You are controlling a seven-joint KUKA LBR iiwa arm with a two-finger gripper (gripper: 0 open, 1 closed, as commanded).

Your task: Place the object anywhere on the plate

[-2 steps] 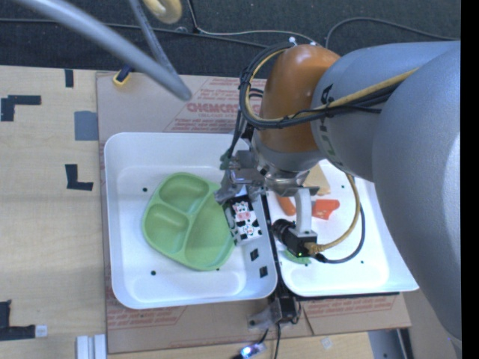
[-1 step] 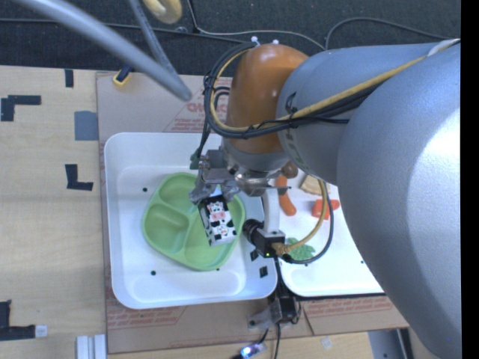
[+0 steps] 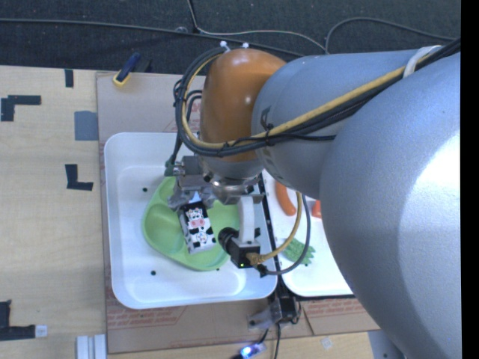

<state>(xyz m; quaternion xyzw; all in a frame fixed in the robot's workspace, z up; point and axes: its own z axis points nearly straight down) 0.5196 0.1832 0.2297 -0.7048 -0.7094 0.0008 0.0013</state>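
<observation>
Arm (image 3: 359, 163) hides most of green plate (image 3: 161, 226); tool (image 3: 196, 230) over it

The arm (image 3: 389, 170) is bulky, smooth and grey, with a rounded orange band (image 3: 232, 99) above the wrist. Black and yellow cables (image 3: 329, 107) run along it and loop around the band. The gripper (image 3: 196, 226) carries a white plate with black markings.

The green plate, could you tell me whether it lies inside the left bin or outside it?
Inside. The green plate rests on the floor of the left bin, enclosed by its white rim.
</observation>
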